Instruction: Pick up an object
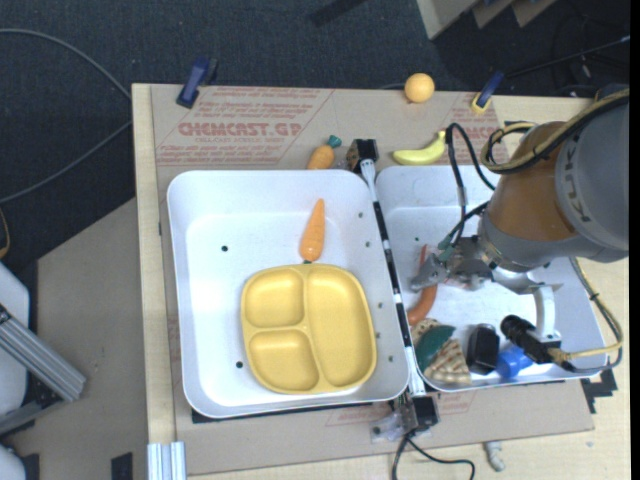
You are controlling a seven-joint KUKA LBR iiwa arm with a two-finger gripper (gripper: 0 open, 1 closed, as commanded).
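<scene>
My gripper [432, 271] is down in the right bin [420, 196], near its left wall, at the end of the grey arm with the orange band [525, 208]. A slim orange-red piece [423, 305] lies just below the gripper, close to it; I cannot tell if they touch. Along the bin's front edge lie a green item [434, 342], a tan ribbed item [450, 367], a black block [483, 349] and a blue piece [511, 362]. In the left bin [200, 218] lie an orange carrot [314, 230] and a yellow divided plate [305, 328].
On the bench behind the bins lie a yellow banana [420, 152], an orange ball [420, 88] and a small orange toy [322, 156]. Blue clips [196, 82] sit at the board's back edge. Cables loop over the right bin's back.
</scene>
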